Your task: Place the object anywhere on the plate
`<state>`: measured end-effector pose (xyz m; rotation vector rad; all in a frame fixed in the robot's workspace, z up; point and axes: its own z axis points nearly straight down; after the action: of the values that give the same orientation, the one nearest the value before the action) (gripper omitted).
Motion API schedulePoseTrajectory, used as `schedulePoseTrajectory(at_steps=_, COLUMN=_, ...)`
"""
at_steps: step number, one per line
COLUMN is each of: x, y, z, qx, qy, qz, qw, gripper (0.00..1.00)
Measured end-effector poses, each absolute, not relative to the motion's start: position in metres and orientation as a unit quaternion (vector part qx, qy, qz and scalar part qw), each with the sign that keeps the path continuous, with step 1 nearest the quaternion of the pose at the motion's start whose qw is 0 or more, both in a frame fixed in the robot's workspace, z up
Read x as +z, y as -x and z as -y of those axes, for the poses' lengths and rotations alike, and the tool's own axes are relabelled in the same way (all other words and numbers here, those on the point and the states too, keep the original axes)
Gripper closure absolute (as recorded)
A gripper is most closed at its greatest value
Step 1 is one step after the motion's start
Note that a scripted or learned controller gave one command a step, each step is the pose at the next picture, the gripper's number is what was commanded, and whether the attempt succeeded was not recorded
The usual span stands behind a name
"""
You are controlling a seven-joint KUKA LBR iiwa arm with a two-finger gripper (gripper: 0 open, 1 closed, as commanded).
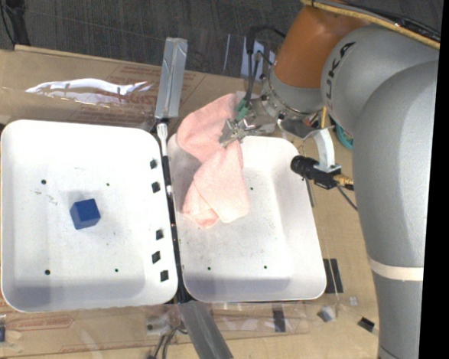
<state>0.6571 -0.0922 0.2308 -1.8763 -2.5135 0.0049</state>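
1. Step in hand, by the look of it: carrying. Gripper (234, 129) closed on the upper part of a pink cloth (214, 166), near the far edge of the right bin (279, 271).
2. Cloth pinched between the metal fingers and hanging in folds; upper part spread over the far left corner of the right bin, lower end draped down toward that bin's floor. Cannot tell whether the lowest fold touches the floor or hangs just clear.
3. Arm (367, 108) reaching in from the right, orange band just above the wrist, bulk of it over the right bin's far right corner.
4. Nothing plainly plate-shaped anywhere; probably one of the white bins meant as the plate, though which one cannot be told.
5. Next move, as a judgement: carry the cloth over the target surface, lower until it rests, then part the fingers. Limp fabric likely to trail and snag on the ridge between the bins if carried low toward the left bin (22, 222).
6. Count: two white bins, side by side; one pink cloth; one small blue cube (86, 213), on the left bin's floor, left of middle, well apart from the cloth; one arm; one gripper.
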Motion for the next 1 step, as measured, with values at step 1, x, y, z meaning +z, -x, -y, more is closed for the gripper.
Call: schedulePoseTrajectory(at_steps=1, x=0.2397, y=-0.6502, z=0.0406, qx=0.0014, qy=0.423, qz=0.906, qw=0.002, gripper=1.00)
